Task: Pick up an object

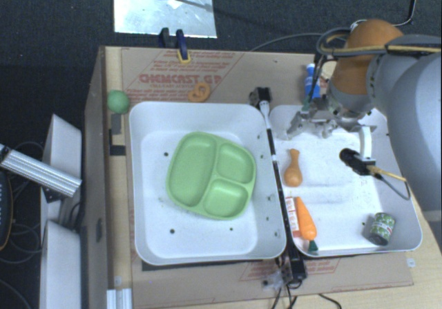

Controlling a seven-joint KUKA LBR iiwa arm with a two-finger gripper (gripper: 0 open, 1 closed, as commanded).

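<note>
Hand (312, 125) hovers over the 12 o'clock end of the right bin (404, 207). Its fingers look spread apart with nothing between them, so it's empty. No pick made yet.

Nearest candidate is the orange gourd toy (293, 168), between 6 and 7 o'clock from the hand, close but not touching. Its long axis runs roughly 12–6, thin neck toward the hand, fat bulb away. It lies just beside the wall shared with the left bin (148, 231). My read: a grab there means dropping down toward 6–7 and closing across the neck or bulb, i.e. along 3–9. The nearby wall could crowd the 9 o'clock finger.

Carrot (304, 218) is further out at 6 o'clock, axis about 11–5, also hugging that wall. Small can (380, 227) is at 5 o'clock from the hand, well apart, in the near right corner.

Counts:
- bins: 2
- gourd: 1
- carrot: 1
- can: 1
- green divided plate (210, 175): 1, alone in the left bin, three compartments
- arm: 1
</note>
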